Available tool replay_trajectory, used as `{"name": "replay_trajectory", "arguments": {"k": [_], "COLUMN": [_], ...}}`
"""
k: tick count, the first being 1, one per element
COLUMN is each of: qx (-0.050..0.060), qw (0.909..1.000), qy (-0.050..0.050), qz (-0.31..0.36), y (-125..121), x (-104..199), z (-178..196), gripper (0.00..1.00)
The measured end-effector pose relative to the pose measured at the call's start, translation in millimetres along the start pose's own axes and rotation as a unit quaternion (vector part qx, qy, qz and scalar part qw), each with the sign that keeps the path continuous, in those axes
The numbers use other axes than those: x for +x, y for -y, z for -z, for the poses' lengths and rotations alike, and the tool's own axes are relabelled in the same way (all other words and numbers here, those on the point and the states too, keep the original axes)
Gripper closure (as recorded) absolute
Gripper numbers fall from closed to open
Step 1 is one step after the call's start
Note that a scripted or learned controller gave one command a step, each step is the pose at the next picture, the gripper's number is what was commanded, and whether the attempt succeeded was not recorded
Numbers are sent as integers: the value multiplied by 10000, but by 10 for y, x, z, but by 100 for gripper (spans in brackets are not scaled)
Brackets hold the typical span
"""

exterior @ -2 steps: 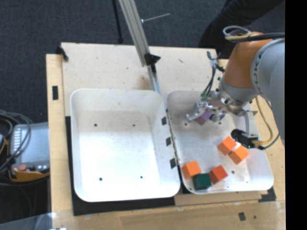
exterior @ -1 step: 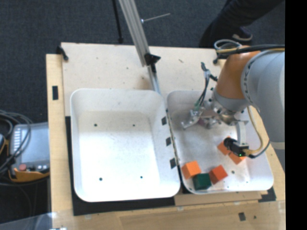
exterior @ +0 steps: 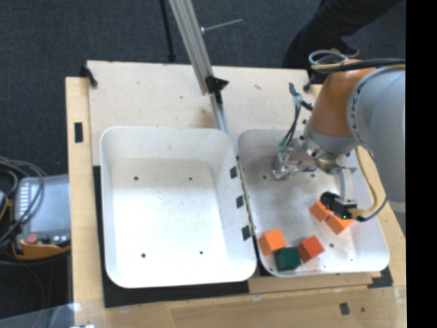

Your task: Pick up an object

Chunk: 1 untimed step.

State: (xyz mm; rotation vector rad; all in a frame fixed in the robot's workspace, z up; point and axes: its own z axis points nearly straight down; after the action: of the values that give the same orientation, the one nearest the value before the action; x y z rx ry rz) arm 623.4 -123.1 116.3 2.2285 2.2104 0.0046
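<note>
my arm (exterior: 355,108) reaches in from right, over right bin (exterior: 369,262). my fingers (exterior: 285,171) low above bin floor, far half of bin, nothing visibly between them; apart or together, cannot tell. blocks lie toward near rim, well apart from fingers: orange block (exterior: 274,240) touching green block (exterior: 288,257), another orange block (exterior: 311,248) just beside green one. two more orange blocks (exterior: 328,216) further right, by black cable end. left bin (exterior: 113,183) sits alongside on worktop (exterior: 136,87).
</note>
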Motion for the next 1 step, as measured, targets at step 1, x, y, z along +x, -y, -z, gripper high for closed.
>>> {"name": "replay_trajectory", "arguments": {"k": [1], "qx": [-19], "qw": [10000], "qy": [7], "qz": [15], "y": [11], "x": [-47], "z": [642], "gripper": [100]}}
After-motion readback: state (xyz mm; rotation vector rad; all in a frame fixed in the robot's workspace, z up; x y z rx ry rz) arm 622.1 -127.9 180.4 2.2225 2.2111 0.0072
